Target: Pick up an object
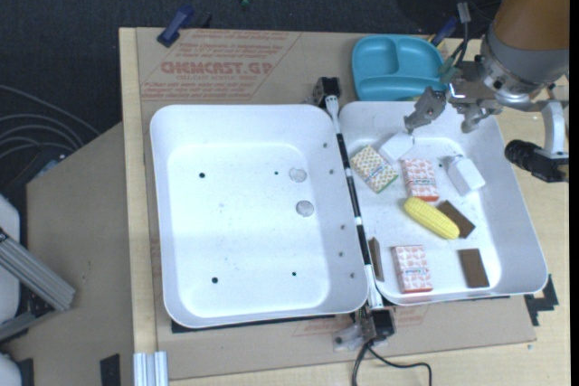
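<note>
The pincer hangs over the far edge of the right shallow white bin with its two grey fingers spread wide and nothing between them, and the turquoise plastic divided tray lies just behind it on the worktop. Below it in the bin lie a small white block, a checkered yellow-and-white packet, a red-patterned white box and a yellow plastic corn cob. A second red-patterned box and a flat brown bar lie nearer the front rim, well apart from the pincer.
</note>
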Robot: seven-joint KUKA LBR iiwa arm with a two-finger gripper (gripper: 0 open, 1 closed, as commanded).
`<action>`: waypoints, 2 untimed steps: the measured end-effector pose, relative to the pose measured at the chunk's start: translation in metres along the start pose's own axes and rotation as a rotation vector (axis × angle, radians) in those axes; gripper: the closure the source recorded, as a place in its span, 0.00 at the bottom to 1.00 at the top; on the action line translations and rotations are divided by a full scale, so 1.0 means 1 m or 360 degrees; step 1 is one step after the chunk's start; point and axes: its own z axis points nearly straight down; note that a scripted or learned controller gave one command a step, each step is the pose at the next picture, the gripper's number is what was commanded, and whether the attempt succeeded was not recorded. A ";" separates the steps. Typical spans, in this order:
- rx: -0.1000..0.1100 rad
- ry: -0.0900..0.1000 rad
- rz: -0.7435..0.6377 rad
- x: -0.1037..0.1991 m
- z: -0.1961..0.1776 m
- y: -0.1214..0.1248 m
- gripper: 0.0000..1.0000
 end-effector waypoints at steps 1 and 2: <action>0.0003 0.0000 0.0002 -0.025 0.139 -0.005 0.00; 0.0002 0.0001 0.0002 -0.031 0.178 -0.059 0.00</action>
